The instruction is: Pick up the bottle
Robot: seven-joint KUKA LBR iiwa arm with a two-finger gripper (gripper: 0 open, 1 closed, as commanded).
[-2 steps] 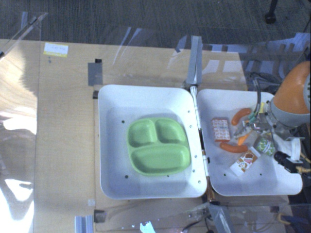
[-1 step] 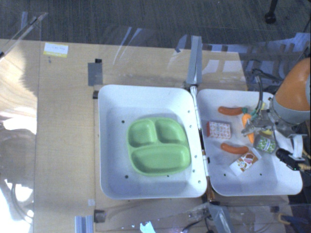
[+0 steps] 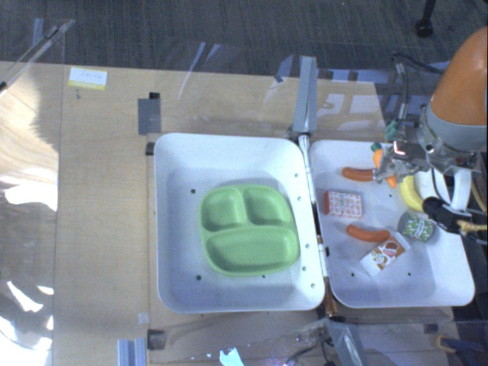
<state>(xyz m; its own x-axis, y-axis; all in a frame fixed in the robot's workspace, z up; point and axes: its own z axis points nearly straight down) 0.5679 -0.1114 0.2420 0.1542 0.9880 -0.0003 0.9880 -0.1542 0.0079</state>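
The bottle [image 3: 417, 226], a small one with a green and white label, lies in the right bin [image 3: 450, 280] towards the bin's right side. A yellow banana [image 3: 410, 194] lies just beyond it, and a small white and red carton [image 3: 383, 255] lies tilted just to its near left. Further left lie the nearer sausage [image 3: 367, 233] and, past it, a red checked packet [image 3: 343, 203]. The farther sausage [image 3: 357, 174] lies near the bin's far wall, beside a small orange item [image 3: 379, 160]. The gripper [image 3: 395, 157] hangs over that far part of the bin, above the banana's far end and apart from the bottle. Whether it is open or closed cannot be told, and nothing can be seen in its hold. The left bin [image 3: 175, 280] holds a green divided plate [image 3: 248, 231] at its middle.
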